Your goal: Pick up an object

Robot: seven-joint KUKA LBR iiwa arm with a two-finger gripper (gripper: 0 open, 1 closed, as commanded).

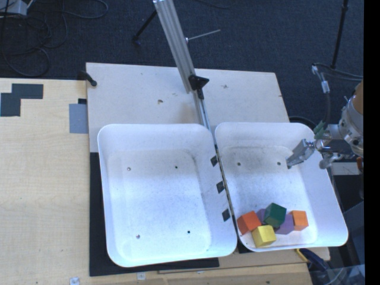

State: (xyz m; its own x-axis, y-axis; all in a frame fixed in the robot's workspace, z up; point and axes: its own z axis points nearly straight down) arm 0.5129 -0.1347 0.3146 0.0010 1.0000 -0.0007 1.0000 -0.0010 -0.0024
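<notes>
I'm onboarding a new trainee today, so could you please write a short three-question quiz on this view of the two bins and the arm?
1. True or false: the coloured blocks lie in the left bin.
2. Which block lies nearest the bottom edge of the view? A) green block B) yellow block C) purple block
3. Fill in: the gripper sits over the ____ edge of the right bin, apart from the blocks.

Key
1. False: they are clustered in the near corner of the right bin.
2. B
3. Right
</notes>
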